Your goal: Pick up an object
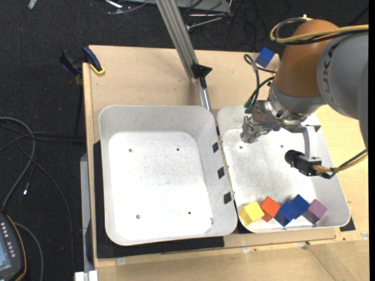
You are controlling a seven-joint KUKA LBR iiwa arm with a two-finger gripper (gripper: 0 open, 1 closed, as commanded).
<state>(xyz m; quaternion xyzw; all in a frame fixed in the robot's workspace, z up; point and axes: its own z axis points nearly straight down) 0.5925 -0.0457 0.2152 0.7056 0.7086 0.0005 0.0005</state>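
Observation:
Several small blocks lie in a row along the near edge of the right bin (258,163): a yellow block (252,212), an orange block (270,208), a blue block (291,209) and a purple block (316,211). My gripper (251,131) hangs over the far left part of that bin, well away from the blocks. I see nothing between its fingers. The arm's orange band and grey body cover the bin's far right corner.
The left bin (157,171) sits beside the right one, with black clips along the shared wall. A loose blue block (265,57) rests on the bench beyond the bins. A metal pole (179,31) slants down to the far edge. A black fitting (300,160) sticks out over the right bin.

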